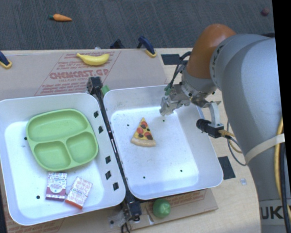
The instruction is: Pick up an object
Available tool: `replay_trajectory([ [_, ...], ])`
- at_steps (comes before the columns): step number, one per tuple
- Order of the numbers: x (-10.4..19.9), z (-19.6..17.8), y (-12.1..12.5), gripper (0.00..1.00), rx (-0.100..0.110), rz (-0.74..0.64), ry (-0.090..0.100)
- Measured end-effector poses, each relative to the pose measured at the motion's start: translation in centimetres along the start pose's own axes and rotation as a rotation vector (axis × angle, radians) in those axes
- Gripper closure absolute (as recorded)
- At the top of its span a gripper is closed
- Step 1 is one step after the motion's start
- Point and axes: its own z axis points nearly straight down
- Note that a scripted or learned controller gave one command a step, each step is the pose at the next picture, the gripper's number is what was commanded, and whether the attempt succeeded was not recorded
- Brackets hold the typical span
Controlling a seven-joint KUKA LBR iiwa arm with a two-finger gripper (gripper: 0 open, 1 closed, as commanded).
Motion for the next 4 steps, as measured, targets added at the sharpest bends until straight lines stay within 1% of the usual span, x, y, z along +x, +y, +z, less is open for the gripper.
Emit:
replay_trajectory([
  [1, 0.0, 0.0, 0.0, 0.0, 0.0, -0.001, 0.0],
  [2, 0.5, 0.3, -4.8, 0.0, 0.002, 0.004, -0.002],
  [3, 0.0, 0.4, -12.4, 0.0, 0.003, 0.003, -0.002],
  [4, 0.0, -1.4, -5.3, 0.0, -0.001, 0.005, 0.0],
])
